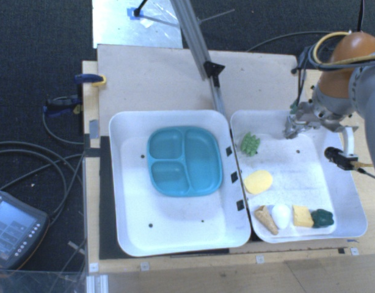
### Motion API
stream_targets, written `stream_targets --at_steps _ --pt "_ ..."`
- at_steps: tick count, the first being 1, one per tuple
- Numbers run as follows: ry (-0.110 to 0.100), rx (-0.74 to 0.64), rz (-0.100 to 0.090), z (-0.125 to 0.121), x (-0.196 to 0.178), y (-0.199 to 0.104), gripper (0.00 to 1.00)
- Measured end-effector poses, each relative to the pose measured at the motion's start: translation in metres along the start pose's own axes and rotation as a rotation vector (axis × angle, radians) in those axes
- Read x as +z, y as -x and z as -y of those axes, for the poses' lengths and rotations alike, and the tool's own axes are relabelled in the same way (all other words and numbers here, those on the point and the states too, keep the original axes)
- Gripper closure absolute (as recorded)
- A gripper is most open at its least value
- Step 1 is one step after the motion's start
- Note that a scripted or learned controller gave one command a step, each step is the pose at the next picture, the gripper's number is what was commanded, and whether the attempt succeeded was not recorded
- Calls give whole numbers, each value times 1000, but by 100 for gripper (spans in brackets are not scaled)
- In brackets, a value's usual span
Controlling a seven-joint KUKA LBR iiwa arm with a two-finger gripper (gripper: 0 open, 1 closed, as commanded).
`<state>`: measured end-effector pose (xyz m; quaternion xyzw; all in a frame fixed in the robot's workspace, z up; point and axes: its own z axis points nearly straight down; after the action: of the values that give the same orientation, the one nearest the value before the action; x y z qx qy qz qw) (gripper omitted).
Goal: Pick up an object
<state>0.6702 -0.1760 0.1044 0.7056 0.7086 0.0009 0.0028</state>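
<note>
Nearest the camera, along the right bin's [352, 224] front edge, lie a tan cone [265, 219], a white egg [281, 215], a yellow block [302, 216] and a dark green piece [322, 217], in a close row. Behind them rests a yellow oval [258, 181], and farther back a green leafy piece [249, 143] near the bin's left wall. Left bin [129, 224] holds a blue divided plate [184, 161]. Arm enters from the right; its hand [293, 130] sits low over the right bin's far corner, apart from every object. Whether the hand is wide or narrow cannot be told, and nothing shows in its grasp. Both bins rest on the surface [151, 78].
</note>
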Motion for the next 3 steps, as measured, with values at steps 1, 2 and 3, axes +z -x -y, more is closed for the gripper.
stream_targets --at_steps 1,2,3 --pt "3 3 0 2 -60 8 100" --pt "3 3 -1 9 -119 6 100" --pt "2 0 -1 8 -150 6 100"
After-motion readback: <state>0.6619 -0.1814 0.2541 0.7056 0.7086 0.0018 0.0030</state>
